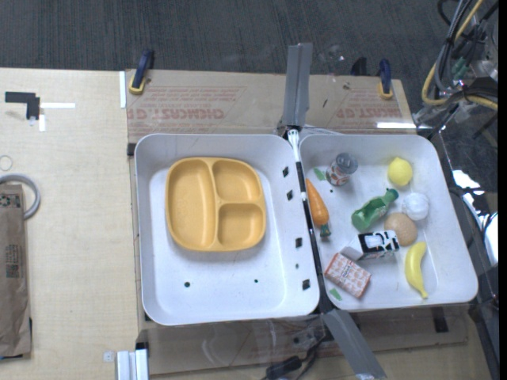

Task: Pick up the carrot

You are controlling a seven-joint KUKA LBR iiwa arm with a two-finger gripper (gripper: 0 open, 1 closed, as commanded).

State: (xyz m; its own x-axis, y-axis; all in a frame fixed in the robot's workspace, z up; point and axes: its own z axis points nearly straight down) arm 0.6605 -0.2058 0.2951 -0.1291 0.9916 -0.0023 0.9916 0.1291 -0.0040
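- The carrot (317,203) lies in the right bin (444,291), hard against that bin's left wall, at about nine o'clock from the bin's middle. Its orange body runs top to bottom, with a darker end pointing toward six o'clock.
- At about one o'clock from the carrot, near it, stands a small can (341,169).
- A lemon (400,172) sits at the bin's one o'clock corner, well apart from the carrot.
- A green bottle (374,209) lies tilted near the middle, at three o'clock from the carrot.
- Just beside the bottle's cap, a white ball (414,206); below that, a tan egg-shaped thing (402,229).
- A small black-and-white item (378,244) rests touching the tan thing's left side.
- A banana (415,268) lies at five o'clock in the bin.
- A red-patterned packet (347,274) sits at seven o'clock, below the carrot.
- The left bin (158,291) holds a yellow divided plate (215,204).
- I cannot make out the gripper from where I stand, so its state is beyond telling.
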